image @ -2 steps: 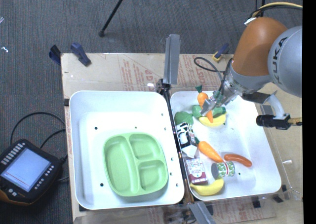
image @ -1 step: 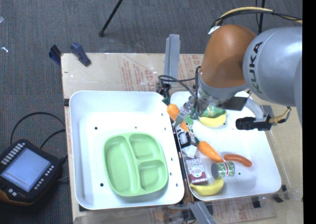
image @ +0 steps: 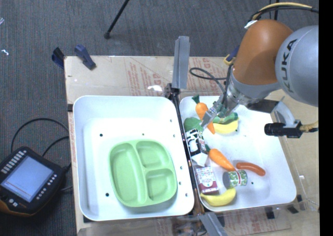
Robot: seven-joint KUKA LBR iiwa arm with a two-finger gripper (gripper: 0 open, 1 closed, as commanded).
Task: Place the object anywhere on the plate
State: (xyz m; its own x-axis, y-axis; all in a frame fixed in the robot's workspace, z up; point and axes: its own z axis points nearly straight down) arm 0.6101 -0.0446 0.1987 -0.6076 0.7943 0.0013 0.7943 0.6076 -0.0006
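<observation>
the gripper [image: 212,117] hangs low over the toy food in the right bin [image: 270,141], grasp impossible to tell, probably picking something for the plate [image: 142,173] at eight o'clock.

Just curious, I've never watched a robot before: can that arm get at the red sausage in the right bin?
Probably yes. The sausage lies in the open on the bin floor, apart from the carrot and can, with nothing over it. The gripper works nearby.

Plate [image: 142,174] in the left bin [image: 86,126]; carrots [image: 221,159], sausage [image: 251,168], can [image: 235,179], banana [image: 220,197] in the right bin [image: 276,178].
</observation>
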